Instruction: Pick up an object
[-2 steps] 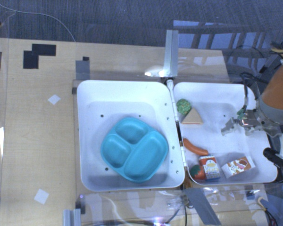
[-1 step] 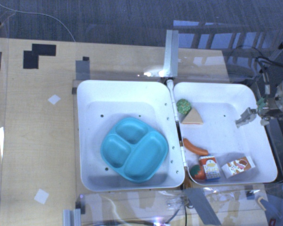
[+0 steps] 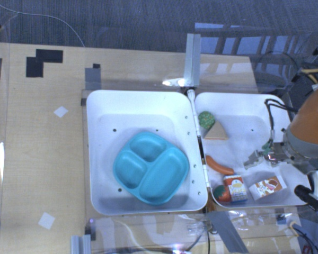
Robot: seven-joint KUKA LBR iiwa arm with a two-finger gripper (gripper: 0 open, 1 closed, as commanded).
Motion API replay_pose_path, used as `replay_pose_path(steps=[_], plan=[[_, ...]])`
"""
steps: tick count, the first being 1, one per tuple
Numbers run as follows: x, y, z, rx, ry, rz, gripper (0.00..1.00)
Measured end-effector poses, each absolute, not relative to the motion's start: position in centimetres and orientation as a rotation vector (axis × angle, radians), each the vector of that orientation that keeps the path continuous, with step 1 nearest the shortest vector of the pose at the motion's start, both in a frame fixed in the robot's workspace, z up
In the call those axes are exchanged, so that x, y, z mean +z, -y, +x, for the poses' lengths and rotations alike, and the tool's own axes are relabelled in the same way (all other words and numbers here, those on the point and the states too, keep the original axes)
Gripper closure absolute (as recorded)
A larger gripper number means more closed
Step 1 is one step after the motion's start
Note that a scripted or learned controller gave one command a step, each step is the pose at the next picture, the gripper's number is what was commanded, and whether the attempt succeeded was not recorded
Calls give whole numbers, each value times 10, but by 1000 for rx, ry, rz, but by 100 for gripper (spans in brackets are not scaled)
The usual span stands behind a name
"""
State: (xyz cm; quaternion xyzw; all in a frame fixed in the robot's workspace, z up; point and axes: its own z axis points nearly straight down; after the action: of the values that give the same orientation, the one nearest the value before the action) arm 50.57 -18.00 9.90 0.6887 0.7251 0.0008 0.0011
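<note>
Nearest to us, along the front wall of the right bin point(image 3: 238, 100), we see three small things crowded together: a red-and-green round piece point(image 3: 220, 193) tucked in the corner, an orange carton point(image 3: 236, 189) touching it, and a white packet point(image 3: 267, 187) just beside that. We judge they sit there because loose items slide to the low edge of a shallow bin, which leaves little room for fingers between them and the wall.

A little farther in lies an orange sausage point(image 3: 219, 165), close to the divider and free on most sides, so we take it as the easiest pick. In the left bin point(image 3: 98, 142) a blue divided plate point(image 3: 151, 166) rests flat.

At the same depth as the sausage, the gripper point(image 3: 261, 157) reaches in from the right under the orange-banded wrist, low over bare bin floor, apart from the sausage and above the white packet. Its fingers point(image 3: 253, 159) look spread a little and grasp nothing; no object lies between them.

Farthest back, a green ball point(image 3: 205, 119) touches a tan wedge point(image 3: 216, 131) against the divider.
</note>
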Motion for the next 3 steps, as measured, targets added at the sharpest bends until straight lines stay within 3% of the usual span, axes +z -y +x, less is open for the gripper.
replay_pose_path(steps=[1, 2, 3], plan=[[211, 167, 493, 5, -2053, 2372, 0], [90, 133, 492, 16, -2123, 2301, 0], [118, 86, 547, 4, -2314, 2121, 0]])
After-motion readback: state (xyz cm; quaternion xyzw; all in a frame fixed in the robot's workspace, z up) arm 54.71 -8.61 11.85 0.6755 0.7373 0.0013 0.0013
